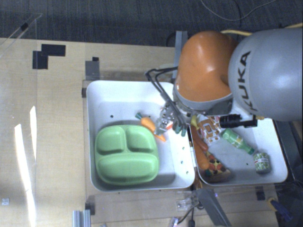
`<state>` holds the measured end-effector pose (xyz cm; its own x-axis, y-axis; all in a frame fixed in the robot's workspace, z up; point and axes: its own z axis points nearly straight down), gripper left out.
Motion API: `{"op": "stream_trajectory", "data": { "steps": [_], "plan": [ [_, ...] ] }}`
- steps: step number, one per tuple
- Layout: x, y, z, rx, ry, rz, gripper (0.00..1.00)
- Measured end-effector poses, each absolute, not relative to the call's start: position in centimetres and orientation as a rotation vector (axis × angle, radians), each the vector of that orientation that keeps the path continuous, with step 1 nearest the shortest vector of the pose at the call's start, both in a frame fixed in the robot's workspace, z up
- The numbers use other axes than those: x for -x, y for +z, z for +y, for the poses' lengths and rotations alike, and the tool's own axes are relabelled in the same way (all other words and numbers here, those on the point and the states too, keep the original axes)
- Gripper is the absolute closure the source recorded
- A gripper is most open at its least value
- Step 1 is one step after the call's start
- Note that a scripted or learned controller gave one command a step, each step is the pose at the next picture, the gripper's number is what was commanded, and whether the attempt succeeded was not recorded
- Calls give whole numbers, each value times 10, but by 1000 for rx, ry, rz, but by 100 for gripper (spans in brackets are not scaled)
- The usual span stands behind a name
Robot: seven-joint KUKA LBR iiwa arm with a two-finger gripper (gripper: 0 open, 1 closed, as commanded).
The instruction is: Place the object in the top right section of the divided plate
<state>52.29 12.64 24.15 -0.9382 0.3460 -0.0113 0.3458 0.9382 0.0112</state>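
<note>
From above, two white bins sit side by side on the pale wooden bench, and the grey KUKA arm (265, 74) with its big orange band (204, 67) leans in from the right, covering much of the seam between them. In the left bin (113, 91) lies a green divided plate (127, 154) with three sections, two smaller ones along its far side and one wide one nearer the camera; all three look bare. The gripper (165, 122) hangs low just past the plate's top right corner, and a small orange carrot toy (152, 126) with a green tip sits right at the fingers. It seems to be pinched there, with orange showing on both sides of the metal, though the view is too blurred to be sure, so whether the tool is clenched or released I cannot tell. The carrot is just beside the rim of the plate's top right section, apparently not inside it. The right bin (277, 167) holds a jumble: a green bottle (239, 142) lying on its side, a small can (262, 161) near the front corner, a patterned packet (209, 129) close to the arm, and a dark bowl-like thing (215, 171) with colourful bits at the front left. Black cables (158, 82) loop from the wrist over the left bin's far edge.
</note>
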Motion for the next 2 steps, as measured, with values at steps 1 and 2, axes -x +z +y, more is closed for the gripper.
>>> {"op": "stream_trajectory", "data": {
  "steps": [1,2],
  "plan": [
    [-496,185,70,-505,4,3095,100],
    [-489,186,-28,-470,2,3098,100]
  ]
}}
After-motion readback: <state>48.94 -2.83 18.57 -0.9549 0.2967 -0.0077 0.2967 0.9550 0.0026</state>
